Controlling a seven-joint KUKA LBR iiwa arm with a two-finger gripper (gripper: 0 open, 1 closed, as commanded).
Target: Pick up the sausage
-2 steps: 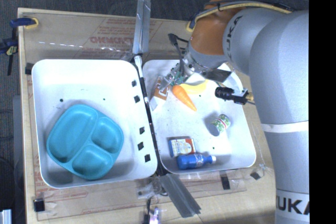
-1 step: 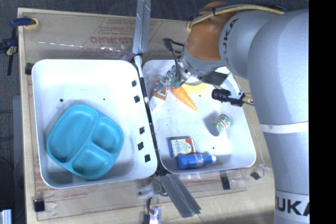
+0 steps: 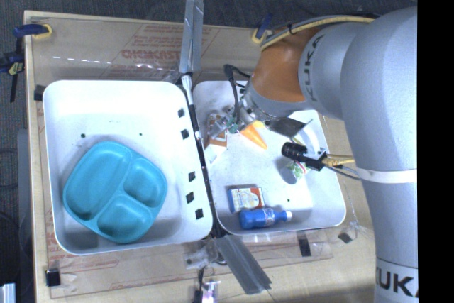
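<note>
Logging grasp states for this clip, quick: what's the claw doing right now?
Claw: cannot be told whether open, closed or holding anything; it is down in the right bin, near its far left corner.

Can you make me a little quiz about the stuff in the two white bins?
1. True or false: the blue three-compartment plastic plate lies in the left white bin.
2. Which thing lies next to the blue plastic bottle with a white cap? A) a small red cardboard box B) a metal spoon C) a yellow banana
3. Fill the gap: the orange cone-shaped toy lies in the ____ bin.
Key: 1 true; 2 A; 3 right, the right white bin.
</note>
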